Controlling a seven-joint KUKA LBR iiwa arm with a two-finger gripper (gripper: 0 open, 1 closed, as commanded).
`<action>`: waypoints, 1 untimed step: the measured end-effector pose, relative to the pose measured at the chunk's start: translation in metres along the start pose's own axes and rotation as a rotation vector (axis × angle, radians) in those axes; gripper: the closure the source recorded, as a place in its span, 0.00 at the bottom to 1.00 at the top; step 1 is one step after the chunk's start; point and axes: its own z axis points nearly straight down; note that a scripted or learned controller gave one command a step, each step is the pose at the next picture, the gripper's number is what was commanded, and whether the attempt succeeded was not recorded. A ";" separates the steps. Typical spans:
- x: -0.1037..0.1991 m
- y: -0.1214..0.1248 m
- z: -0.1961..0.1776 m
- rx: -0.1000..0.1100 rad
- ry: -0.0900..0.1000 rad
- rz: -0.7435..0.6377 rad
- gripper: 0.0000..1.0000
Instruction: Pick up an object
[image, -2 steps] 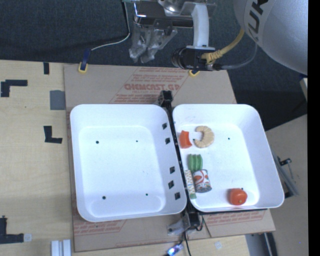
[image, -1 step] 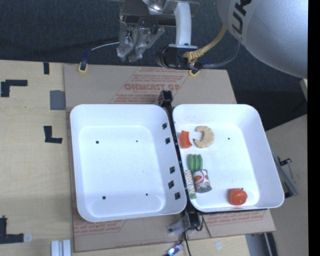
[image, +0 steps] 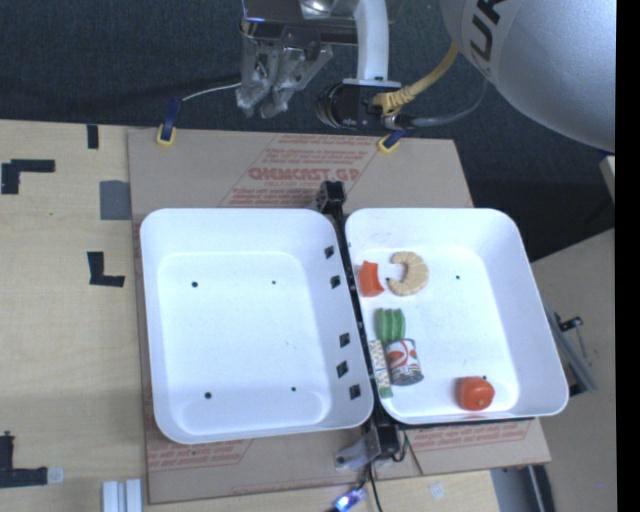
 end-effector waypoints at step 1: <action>0.001 0.000 -0.009 0.002 0.000 -0.002 1.00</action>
